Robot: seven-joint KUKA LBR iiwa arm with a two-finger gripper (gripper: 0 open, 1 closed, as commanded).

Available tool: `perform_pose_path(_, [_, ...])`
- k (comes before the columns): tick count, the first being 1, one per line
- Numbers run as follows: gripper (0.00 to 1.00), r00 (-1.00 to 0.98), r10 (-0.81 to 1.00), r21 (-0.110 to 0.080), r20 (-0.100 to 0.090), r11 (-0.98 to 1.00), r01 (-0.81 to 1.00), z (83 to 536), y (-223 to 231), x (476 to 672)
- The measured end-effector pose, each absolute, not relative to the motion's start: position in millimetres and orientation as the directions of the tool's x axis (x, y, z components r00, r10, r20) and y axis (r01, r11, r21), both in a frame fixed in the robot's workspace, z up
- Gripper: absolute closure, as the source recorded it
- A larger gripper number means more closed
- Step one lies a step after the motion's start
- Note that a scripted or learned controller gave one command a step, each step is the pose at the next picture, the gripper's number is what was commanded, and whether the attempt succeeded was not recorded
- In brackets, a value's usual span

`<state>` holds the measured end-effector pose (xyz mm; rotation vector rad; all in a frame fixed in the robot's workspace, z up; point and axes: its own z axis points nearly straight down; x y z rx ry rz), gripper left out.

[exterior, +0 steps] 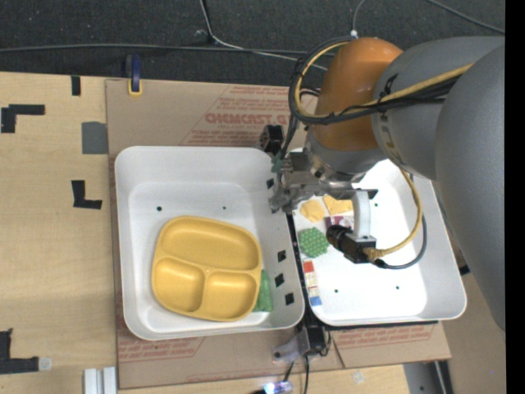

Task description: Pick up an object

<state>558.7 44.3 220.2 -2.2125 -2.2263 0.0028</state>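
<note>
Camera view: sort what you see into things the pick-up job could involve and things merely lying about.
Job:
- claw, above the inner edge of the right white plastic bin
- yellow flat piece
- green round textured piece
- small red-and-white packet
- yellow three-compartment plastic tray in the left white plastic bin

Lying about:
- brown cardboard sheet
- black cable
</note>
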Motion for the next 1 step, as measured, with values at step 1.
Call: perform_pose_path(1, [1.0, -0.006, 1.0, -0.004, 0.001, 0.006, 1.0, 212.8, 90.6, 537.3])
